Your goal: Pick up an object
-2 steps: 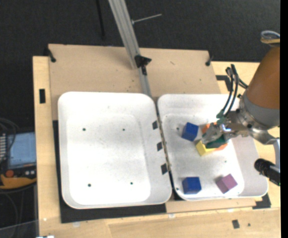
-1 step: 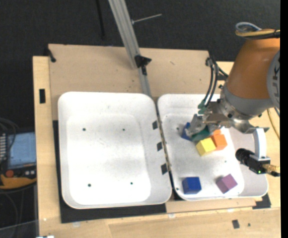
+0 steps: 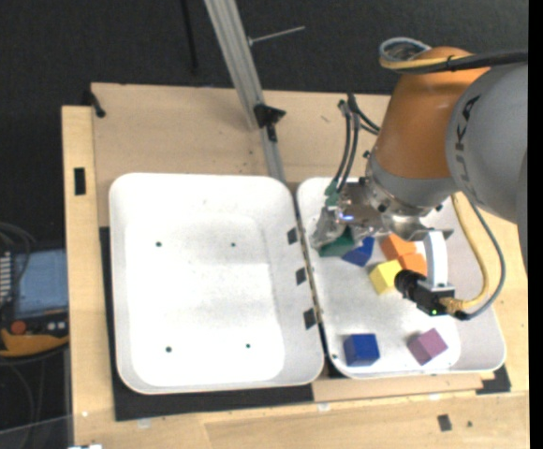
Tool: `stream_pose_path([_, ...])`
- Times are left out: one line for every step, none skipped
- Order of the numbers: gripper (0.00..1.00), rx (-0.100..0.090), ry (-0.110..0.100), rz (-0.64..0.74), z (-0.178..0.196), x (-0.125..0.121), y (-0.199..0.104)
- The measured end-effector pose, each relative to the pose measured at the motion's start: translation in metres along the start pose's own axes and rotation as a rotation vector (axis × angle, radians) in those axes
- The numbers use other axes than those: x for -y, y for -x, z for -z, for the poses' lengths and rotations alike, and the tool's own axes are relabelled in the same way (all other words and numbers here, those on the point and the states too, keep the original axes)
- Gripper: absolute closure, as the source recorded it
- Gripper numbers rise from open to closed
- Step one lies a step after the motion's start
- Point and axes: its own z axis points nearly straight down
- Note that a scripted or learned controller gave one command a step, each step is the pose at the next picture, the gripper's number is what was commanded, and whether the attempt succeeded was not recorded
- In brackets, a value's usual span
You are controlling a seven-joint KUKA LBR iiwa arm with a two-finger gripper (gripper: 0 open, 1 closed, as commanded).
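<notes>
The arm reaches in from the right, and its gripper (image 3: 331,233) is low over the upper left part of the right bin (image 3: 477,344). A green object (image 3: 340,245) lies right at the gripper's tip and is partly hidden by it. A blue block (image 3: 359,252) sits just to the right of the green one. Close by are a yellow block (image 3: 384,277) and an orange block (image 3: 403,250), partly covered by the wrist. Nearer the bin's front edge lie a blue cube (image 3: 361,348) and a purple cube (image 3: 428,345).
The left bin (image 3: 131,251) lies beside the right one, their rims meeting at the middle. A slanted metal post (image 3: 239,59) rises behind the bins. A black cable connector (image 3: 421,293) hangs off the wrist above the right bin.
</notes>
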Motion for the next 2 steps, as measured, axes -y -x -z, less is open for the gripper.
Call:
stream_pose_path([1.00,0.000,0.001,0.000,0.003,-0.025,-0.045])
stream_pose_path([1.00,0.000,-0.001,0.000,-0.019,-0.049,-0.092])
